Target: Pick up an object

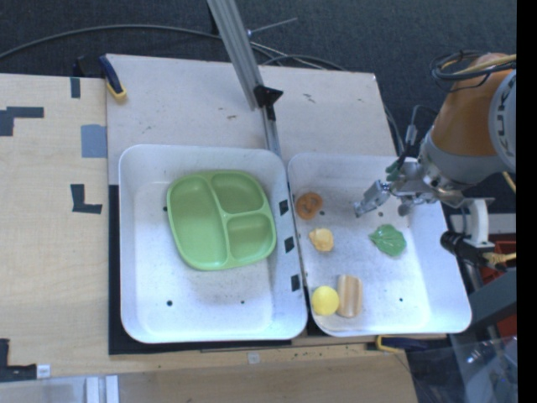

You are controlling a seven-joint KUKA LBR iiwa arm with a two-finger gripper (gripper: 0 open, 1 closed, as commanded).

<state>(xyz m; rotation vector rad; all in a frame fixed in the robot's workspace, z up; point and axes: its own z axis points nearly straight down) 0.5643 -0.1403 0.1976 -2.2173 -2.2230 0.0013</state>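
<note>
Grey two-finger gripper (379, 198) hangs over right white bin (436, 305), open or closed I cannot tell, crumpled green leafy plastic piece (388, 240) just below it, probably light, floppy, best pinched across its bunched middle.

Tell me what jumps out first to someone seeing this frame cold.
The light green divided plate lying flat in the left bin catches the eye first. Next comes the grey arm with its orange band reaching in from the right, its gripper poised over the right bin. There small items lie scattered: a green leafy piece, a yellow ball beside a tan cylinder, and two small orange-brown pieces.
</note>
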